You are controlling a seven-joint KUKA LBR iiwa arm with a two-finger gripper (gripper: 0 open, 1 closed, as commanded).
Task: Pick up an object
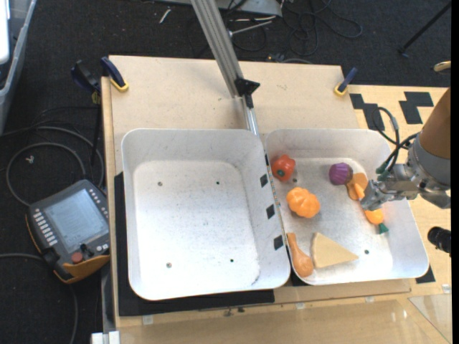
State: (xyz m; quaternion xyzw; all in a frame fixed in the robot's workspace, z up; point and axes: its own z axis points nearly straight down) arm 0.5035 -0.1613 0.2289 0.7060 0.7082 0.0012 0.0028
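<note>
We see a pale wooden bench (186, 95) on dark cable-strewn floor (57, 20), two white bins (143, 149), teach pendant (68, 228) at left, gripper (376, 198) over the right bin, grip state we cannot tell.

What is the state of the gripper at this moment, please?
Gripper: low in the right bin, over the small orange object; open or shut cannot be told.

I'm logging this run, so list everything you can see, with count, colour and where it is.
White bins: two, side by side on the bench.
Tomato: one, red, right bin, upper left.
Pumpkin: one, orange, right bin, centre.
Purple toy: one, right bin, upper middle.
Wedge: one, tan, right bin, bottom.
Orange gourd: one, left of the wedge.
Pendant: one, grey and orange, floor at left.
Gripper: one, grey, over the right bin's right side.
</note>
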